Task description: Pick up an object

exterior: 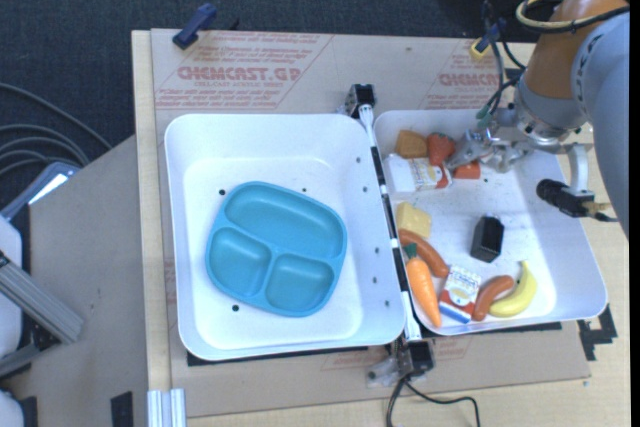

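Toys and food shapes are what the arm wants here. On the left side of the desk [250,65] sits the left bin [190,215], and a blue plate [275,247] with three parts lies in its middle. Nothing else is in that bin.

Next comes the right bin [570,255], and it is crowded. Along its left wall lie a white packet [412,175], a yellow block [413,218], a long red sausage [428,255] and an orange carrot [422,291], all packed close. Near the front edge are a small white card [460,283], another sausage [490,295] and a banana [518,291]. A black box [487,238] sits alone in the middle.

At the back of this bin are an orange block [411,143], a red strawberry [441,148] and a small red piece [466,171]. The gripper [480,151] is low down just beside them. I cannot tell if it is open or closed, and I see nothing held in it.

What could go wrong? These things sit close together, so the gripper might push them apart instead of grabbing one. The strawberry is round and could slip out. The small red piece is tiny and could be missed. The gripper could also bump the back wall.
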